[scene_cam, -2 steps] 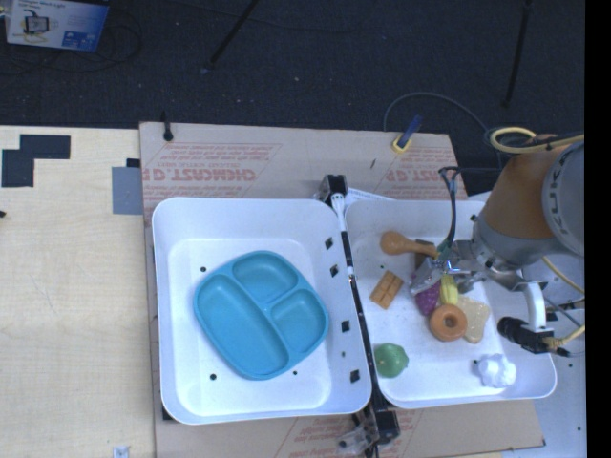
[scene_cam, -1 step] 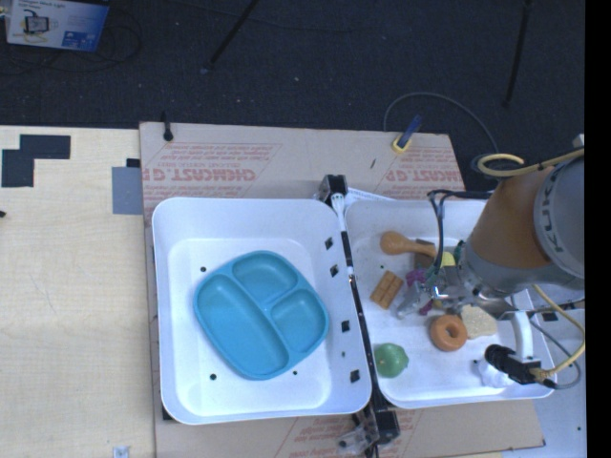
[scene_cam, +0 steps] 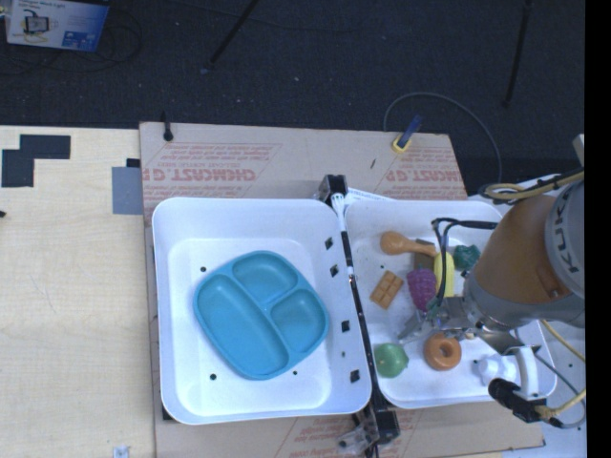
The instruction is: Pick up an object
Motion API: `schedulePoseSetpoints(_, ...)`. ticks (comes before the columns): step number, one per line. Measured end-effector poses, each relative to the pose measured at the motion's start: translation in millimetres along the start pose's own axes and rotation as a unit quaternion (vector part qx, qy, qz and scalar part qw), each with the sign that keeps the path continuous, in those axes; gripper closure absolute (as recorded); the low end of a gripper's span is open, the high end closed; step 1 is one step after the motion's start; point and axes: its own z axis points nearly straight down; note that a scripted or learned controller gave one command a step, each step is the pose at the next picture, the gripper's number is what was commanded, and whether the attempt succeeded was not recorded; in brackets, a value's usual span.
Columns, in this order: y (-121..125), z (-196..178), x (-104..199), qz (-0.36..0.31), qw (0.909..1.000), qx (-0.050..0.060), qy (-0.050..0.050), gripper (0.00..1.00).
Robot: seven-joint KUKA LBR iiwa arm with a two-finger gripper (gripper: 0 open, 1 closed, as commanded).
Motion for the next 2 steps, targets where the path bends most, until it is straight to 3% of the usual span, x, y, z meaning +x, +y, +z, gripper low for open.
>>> schedulePoseSetpoints(1,60,1,41,-0.001,1.0,0.001,0.0,0.0)
schedulePoseSetpoints(2,136,2,49,-0.001,1.0,0.002,0.0,0.0)
